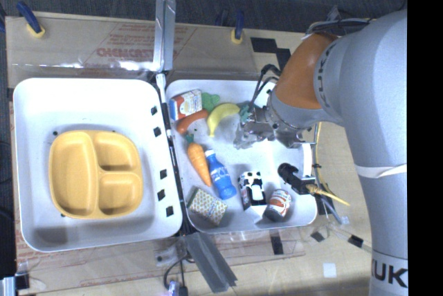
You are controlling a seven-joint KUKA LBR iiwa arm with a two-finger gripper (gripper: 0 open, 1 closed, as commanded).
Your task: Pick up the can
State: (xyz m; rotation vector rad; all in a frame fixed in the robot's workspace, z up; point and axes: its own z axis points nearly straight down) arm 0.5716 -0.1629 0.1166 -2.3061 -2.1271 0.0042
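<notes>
The can point(279, 205) lies tipped near the right bin's point(304, 95) front right corner, beside a black-and-white toy point(252, 189) and blue bottle point(221, 176), well apart from the tool point(249, 130), which hovers by a banana point(223, 116) toward the bin's back edge, its finger state impossible to tell.

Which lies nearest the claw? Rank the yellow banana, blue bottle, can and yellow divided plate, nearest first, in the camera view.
From the claw:
1. Yellow banana, just to its left in the right bin.
2. Blue plastic bottle, below-left, middle of the right bin.
3. Red-and-white can, near that bin's bottom right corner.
4. Yellow divided plate, in the left bin.
</notes>
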